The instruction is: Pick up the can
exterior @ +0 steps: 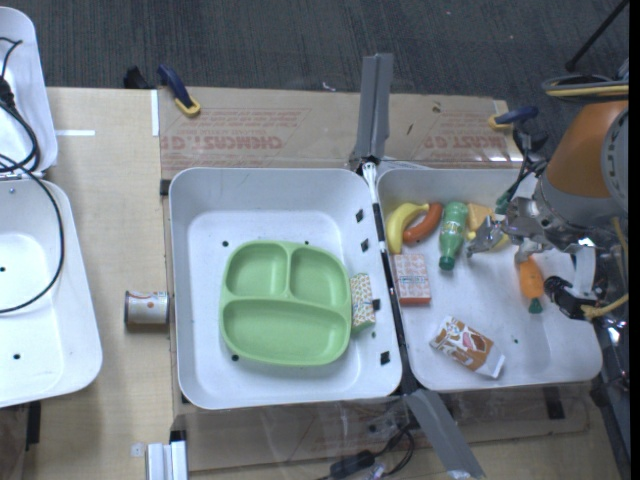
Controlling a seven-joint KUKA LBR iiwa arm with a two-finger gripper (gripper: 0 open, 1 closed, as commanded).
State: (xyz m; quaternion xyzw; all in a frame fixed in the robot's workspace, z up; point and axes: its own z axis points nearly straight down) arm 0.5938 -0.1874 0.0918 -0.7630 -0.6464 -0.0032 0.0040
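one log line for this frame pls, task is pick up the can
gripper: over right bin, beside green bottle | can: on its side on bench, left of left bin, outside both bins | holding: nothing seen

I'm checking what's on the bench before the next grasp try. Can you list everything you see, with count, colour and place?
can: 1, silver with an orange label, lying on the bench left of the left bin
divided plate: 1, green, in the left bin
small packet: 1, patterned, at the plate's right edge
banana: 1, yellow, right bin, back
sausage: 1, red-orange, beside the banana
bottle: 1, green, right bin
box: 1, pink and white, right bin, left side
carton: 1, white and brown, right bin, front
carrot: 1, orange, right bin
clamps: 2, blue and yellow, back of bench
arm: 1, grey and orange, over the right bin
claw: 1, by the bottle
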